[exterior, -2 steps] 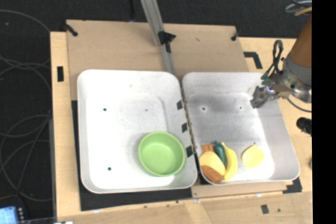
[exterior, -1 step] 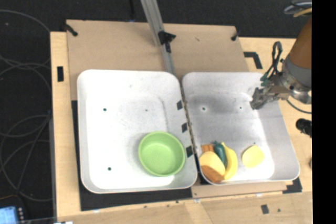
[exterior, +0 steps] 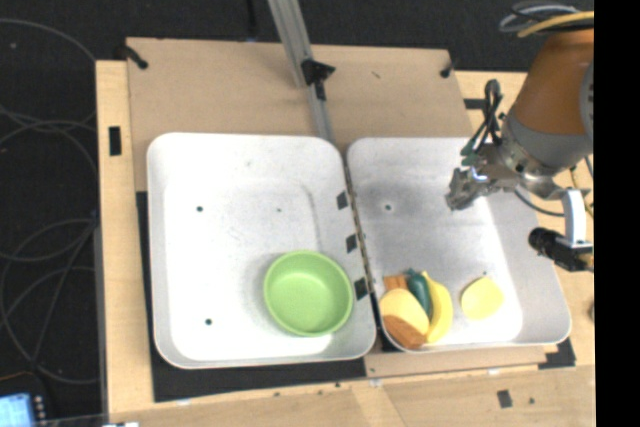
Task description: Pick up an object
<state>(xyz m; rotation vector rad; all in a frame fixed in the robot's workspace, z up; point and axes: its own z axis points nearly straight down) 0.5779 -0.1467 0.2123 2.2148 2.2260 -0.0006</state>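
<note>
Hand hangs over the right bin, blurred; its grip state is unclear.

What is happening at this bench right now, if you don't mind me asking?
A grey and orange robot arm reaches in over the right bin, its hand above bare floor and holding nothing visible. A green bowl sits in the left bin. Toy food, including a banana and a yellow piece, lies along the right bin's near edge.
</note>
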